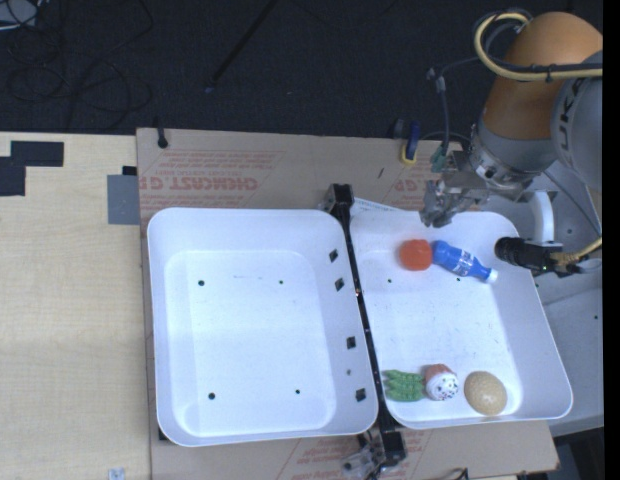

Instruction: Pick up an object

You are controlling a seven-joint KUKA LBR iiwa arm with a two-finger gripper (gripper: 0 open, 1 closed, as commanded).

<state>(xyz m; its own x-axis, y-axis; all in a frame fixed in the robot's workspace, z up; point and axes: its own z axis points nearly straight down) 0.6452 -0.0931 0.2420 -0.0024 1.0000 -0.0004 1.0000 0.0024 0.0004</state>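
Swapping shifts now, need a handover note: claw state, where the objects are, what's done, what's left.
Claw: above the far edge of the right bin, nothing visibly held; can't tell if it is open or shut.
Objects, all in the right bin: orange ball and blue bottle side by side near the far end, just below the claw; green toy, red-and-white toy and tan egg-shaped object in a row at the near edge.
Done: no pick yet.
Left: descend, grasp one object, lift. Ball or bottle are nearest.

The right bin (530, 328) holds five things. An orange ball (415, 255) and a blue bottle (460, 261), lying on its side, are near its far edge. A green toy (402, 385), a small white-red object (441, 383) and a beige egg-like piece (485, 392) line its near edge.
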